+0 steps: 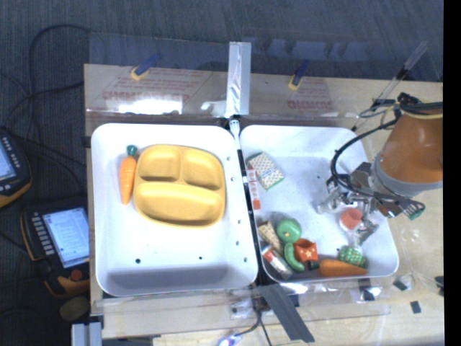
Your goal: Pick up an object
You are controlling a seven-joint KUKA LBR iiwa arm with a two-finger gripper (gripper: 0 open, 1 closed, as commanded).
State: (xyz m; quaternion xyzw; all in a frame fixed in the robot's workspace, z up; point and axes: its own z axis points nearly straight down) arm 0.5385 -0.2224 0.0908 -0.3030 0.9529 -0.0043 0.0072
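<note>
Camera view: arm comes in from the right, tool (351,211) low in the right bin (302,139), w/ a small red-orange item (351,218) right at its tip — can't tell if the tool is open or closed, or if the item is actually held. Rest of the clutter sits along the bin's near edge: green ball (289,230), red block (306,251), carrot (342,268), checkered box (265,170) near the divider. Left bin (108,265) has a yellow tray (180,184) plus a 2nd carrot (127,176). To do this step well, I'd judge: center over the red item, go straight down, close fully, then lift slowly — check it comes up w/ the tool.
</note>
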